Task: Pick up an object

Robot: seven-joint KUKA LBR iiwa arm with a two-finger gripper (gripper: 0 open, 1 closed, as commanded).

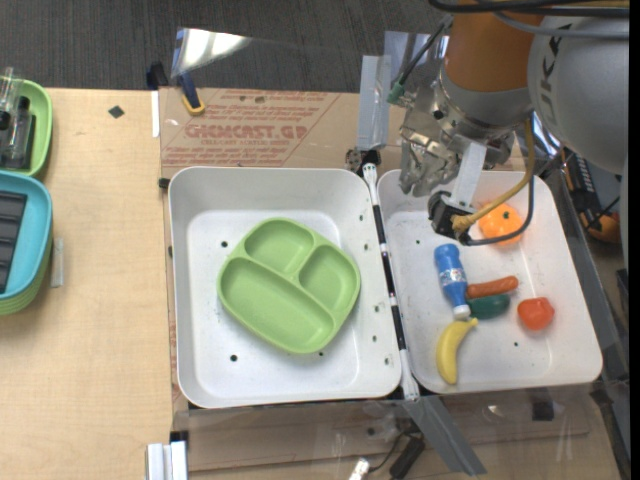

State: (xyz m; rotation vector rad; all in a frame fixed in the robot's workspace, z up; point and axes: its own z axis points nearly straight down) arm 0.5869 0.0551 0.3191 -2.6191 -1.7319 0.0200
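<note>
Toys lie in your right-hand bin (575,363): a blue bottle (449,276) mid-bin, a banana (454,348) near the front edge, a red sausage (492,288), a red fruit (536,313) and an orange one (500,223). The left bin (190,268) holds a green divided plate (290,285). The gripper (418,173) hangs over the right bin's far left corner; you cannot tell whether it is spread or closed.

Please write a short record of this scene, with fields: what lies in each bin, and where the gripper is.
left bin: one green divided plate with three compartments
right bin: blue bottle, yellow banana, red sausage-shaped item, dark green item touching it, red round item, orange item
gripper: above the far left part of the right bin
nearest items to gripper: orange item, blue bottle
</note>
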